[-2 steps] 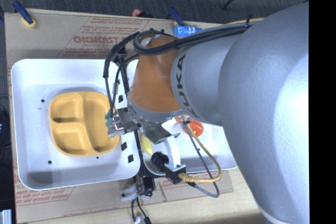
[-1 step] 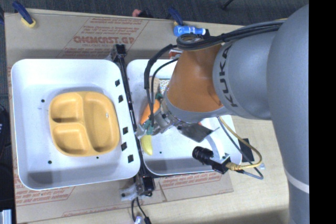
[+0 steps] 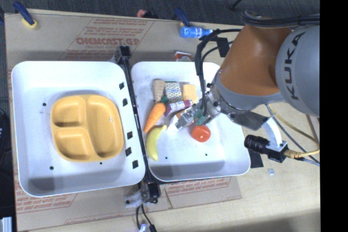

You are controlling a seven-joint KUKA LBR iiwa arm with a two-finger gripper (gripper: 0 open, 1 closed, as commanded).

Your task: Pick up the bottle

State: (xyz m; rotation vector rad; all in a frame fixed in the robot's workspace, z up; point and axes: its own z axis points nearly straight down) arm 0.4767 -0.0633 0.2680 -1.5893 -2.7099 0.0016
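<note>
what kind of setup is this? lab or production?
Likely a research lab bench: cardboard-covered table held by blue clamps, two white bins, toy food such as a carrot and banana.

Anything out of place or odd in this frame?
Mostly tidy. The toy food is heaped together in the right bin: carrot, banana and tomato lie loose beside the tool. The yellow divided plate sits alone in the left bin.

Two white bins [image 3: 32,117], one yellow tray [image 3: 87,127], one carrot [image 3: 155,115], one banana [image 3: 154,142], one tomato [image 3: 200,133]
</note>
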